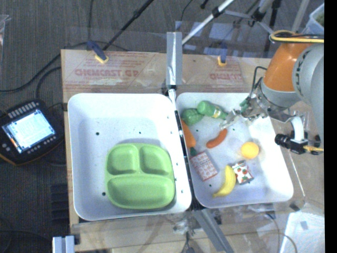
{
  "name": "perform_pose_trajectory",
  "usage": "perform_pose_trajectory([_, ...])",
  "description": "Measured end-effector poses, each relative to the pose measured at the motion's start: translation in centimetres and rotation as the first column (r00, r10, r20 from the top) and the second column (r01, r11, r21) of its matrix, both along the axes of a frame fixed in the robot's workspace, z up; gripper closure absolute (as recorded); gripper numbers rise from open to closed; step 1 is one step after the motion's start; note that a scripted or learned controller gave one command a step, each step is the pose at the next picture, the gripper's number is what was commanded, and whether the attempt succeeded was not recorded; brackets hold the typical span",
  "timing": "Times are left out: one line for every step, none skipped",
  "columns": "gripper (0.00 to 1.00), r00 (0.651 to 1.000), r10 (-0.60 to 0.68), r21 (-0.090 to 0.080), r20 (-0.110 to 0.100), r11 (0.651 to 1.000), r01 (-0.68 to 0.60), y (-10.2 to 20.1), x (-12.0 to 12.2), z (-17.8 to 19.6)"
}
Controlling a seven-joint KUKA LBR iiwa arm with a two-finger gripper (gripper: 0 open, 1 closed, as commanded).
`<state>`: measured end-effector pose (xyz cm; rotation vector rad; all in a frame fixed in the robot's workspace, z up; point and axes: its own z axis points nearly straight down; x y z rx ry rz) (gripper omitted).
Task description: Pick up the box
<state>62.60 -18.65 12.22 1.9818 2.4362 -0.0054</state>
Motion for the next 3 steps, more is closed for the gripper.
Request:
perform_pose_trajectory([0.00,0.998,0.057,-0.002,0.009,0.998,-0.057,5.3,2.1,-3.4])
perform_pose_trajectory([0.00,1.000,-0.012,0.002,0.001,1.000,0.012,-2.2,-2.6,1.7])
perform_pose_trajectory([0.00,1.000,0.014,0.000,0.012,1.000,-0.014,0.1,-13.9,-3.2])
